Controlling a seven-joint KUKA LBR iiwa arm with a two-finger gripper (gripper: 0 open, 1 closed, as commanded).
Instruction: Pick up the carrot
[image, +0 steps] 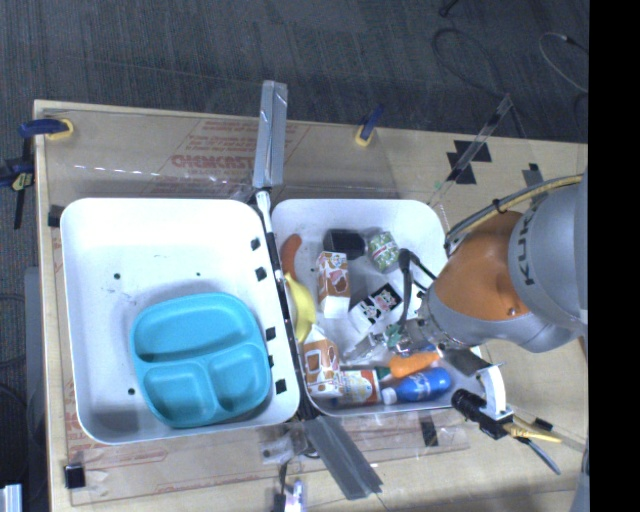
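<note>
Where the tool (408, 338) hangs, carrot (413, 364) just below

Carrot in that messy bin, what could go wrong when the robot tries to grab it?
The carrot lies pressed against the blue bottle and small cartons, so the gripper might pinch a neighbour instead, or knock the carrot aside. The arm also covers part of the right bin, hiding what is underneath.
</note>
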